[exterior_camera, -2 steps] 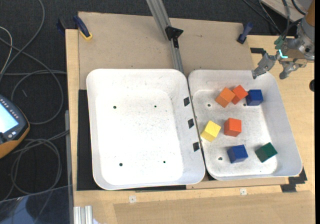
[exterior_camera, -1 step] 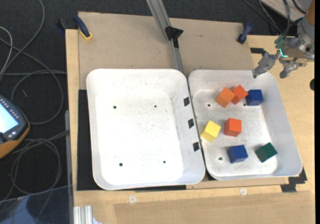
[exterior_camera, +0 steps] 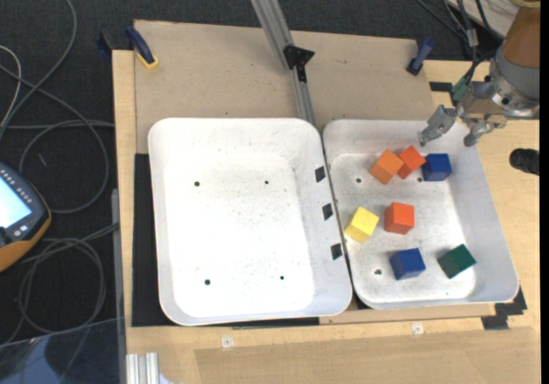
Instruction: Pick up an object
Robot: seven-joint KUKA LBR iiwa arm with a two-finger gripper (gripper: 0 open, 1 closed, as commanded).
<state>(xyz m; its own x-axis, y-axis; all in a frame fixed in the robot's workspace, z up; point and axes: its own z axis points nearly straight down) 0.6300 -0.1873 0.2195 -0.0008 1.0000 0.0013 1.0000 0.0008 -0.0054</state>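
A: Start at the near edge of the right bin (exterior_camera: 497, 284). What lies there?

B: A blue cube (exterior_camera: 407, 263) and a green cube (exterior_camera: 456, 261) sit just inside the near rim, apart from each other. That spacing should leave room for fingers on either side.

A: And further in?

B: A yellow cube (exterior_camera: 362, 224) beside a red-orange cube (exterior_camera: 399, 217) near the middle. Beyond them an orange cube (exterior_camera: 387, 166), a small red cube (exterior_camera: 412, 158) and a second blue cube (exterior_camera: 437, 166) crowd together; I judge those harder to take singly.

A: The pincer (exterior_camera: 455, 128)?

B: At the bin's far right corner, above the rim, fingers spread, pinching nothing. It hangs nearest the second blue cube, likely lining up a descent.

A: The left bin (exterior_camera: 171, 202)?

B: Just speckled white floor.
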